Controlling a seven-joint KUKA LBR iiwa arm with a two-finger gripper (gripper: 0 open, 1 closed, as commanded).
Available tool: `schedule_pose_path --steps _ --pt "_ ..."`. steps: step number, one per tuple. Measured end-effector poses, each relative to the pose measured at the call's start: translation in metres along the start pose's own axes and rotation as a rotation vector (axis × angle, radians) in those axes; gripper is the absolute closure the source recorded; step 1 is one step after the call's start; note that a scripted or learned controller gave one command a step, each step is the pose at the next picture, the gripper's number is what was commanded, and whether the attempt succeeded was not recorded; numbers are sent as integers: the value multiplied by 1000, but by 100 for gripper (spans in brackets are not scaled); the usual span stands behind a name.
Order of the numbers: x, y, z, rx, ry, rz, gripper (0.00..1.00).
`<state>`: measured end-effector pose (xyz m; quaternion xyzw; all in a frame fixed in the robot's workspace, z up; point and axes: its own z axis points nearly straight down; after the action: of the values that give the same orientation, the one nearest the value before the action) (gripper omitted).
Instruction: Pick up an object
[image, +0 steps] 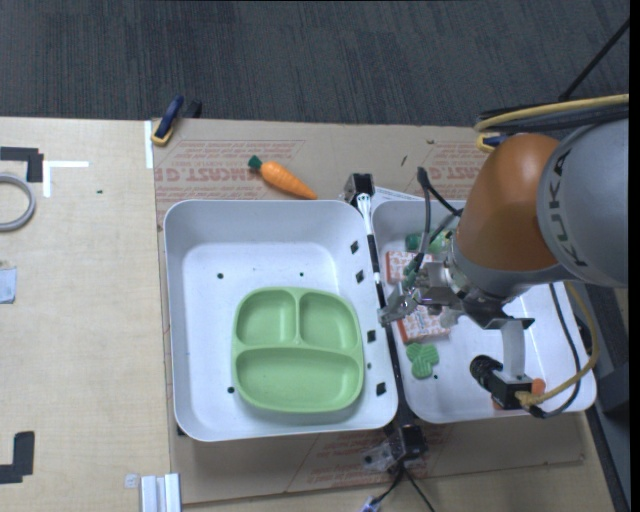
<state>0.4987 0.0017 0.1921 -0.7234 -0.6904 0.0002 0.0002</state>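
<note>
Red-and-white packet (425, 318) and green toy (424, 361) in right bin

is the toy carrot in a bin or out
Out. The toy carrot lies on the cardboard behind the left bin, beyond its far rim and not touching it.

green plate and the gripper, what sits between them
In the camera view, the white walls where the two bins meet, with black clips on them, stand between the green plate and the gripper.

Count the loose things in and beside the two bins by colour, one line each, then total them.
Green: 3, the plate and two small pieces
Orange: 1, the carrot
Red and white: 1, the packet
Total: 5
</note>
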Motion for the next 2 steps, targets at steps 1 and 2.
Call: schedule_pose_path --steps 1,2 --pt "0 0 0 0 0 0 0" --pt "0 0 0 0 0 0 0"
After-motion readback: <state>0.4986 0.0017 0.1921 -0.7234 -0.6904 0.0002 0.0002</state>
